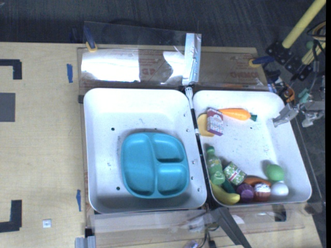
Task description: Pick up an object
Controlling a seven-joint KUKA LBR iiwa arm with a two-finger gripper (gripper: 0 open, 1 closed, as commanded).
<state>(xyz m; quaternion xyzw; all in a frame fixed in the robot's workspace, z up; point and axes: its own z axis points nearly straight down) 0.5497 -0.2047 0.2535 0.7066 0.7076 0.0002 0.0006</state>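
Light wooden bench (36, 138) on dark floor, two white bins side by side. Nearest the camera, in the near corner of the right bin (258, 141), toys lie piled, all on the camera side of the gripper (289, 115) and a bit to its left in the view: yellow banana (225, 194), purple grape (246, 191), red-and-white ball (262, 190), white egg (280, 189), all crowded together and touching or nearly so. Just behind them is a green lime (274, 171), the closest of the pile to the gripper but well apart from it. A green packet (234, 173) and a green bottle (213, 165) lie against the bin's left wall. The left bin (98, 138) holds a blue divided plate (154, 164), far left of the gripper across the bin divider. The gripper sits at the right bin's right rim, over the far-right corner, nothing seen in it; whether it is released or clenched cannot be told, too small and cluttered. About level with it, to its left: orange carrot (235, 114) lying crosswise, purple carton (215, 122) touching it, and a yellow piece (202, 125) partly under the carton. Beyond the bins, a clear plastic panel (139, 56) stands on brown board. A yellow bar (305, 17) slants beyond the gripper at far right.
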